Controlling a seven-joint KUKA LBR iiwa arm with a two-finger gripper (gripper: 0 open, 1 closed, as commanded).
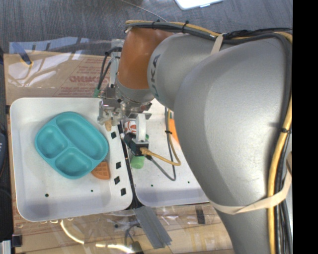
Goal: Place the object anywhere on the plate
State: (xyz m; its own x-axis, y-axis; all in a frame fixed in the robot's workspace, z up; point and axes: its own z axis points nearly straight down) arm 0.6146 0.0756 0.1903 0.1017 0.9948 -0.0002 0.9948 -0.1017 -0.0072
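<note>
The light on my workspace is bright and even, coming from above. A white glare patch point(198, 3) sits at the top edge. My arm point(233, 114) carries a broad soft sheen across its grey shell and throws a faint shadow onto the right bin point(164, 193). The left bin point(30, 193) reads clean white with mild shading at its walls. The plastic sheet point(54, 64) behind it glints. Detail is slightly soft throughout, with blocky compression.
</note>
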